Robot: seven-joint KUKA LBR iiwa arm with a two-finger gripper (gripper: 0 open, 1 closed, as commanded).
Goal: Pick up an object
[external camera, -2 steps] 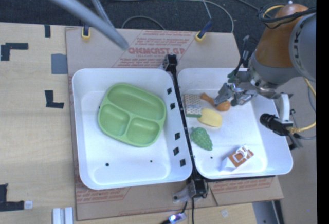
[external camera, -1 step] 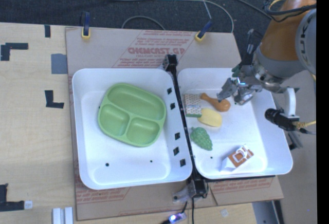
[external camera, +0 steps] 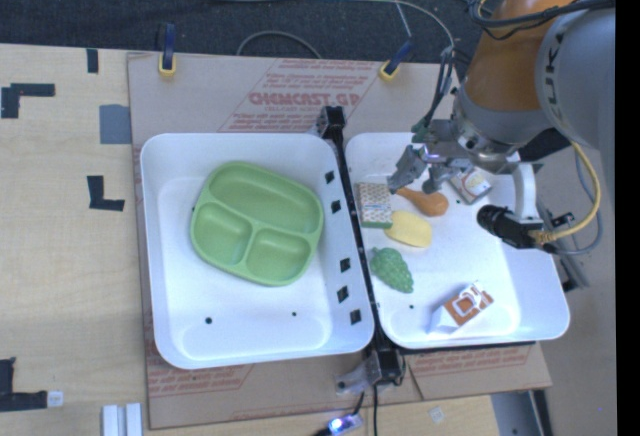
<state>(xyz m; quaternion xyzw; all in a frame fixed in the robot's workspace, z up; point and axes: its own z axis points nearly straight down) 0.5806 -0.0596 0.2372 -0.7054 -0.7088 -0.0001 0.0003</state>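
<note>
jaws over orange piece [external camera: 424,201] | right bin [external camera: 520,309] | arm [external camera: 540,44] from right

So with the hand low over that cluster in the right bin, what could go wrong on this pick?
1. The hand sits beside the orange piece, with the yellow piece and the checked block close by, so it may nudge neighbours or catch two.
2. The orange piece looks rounded and could slip out.
</note>
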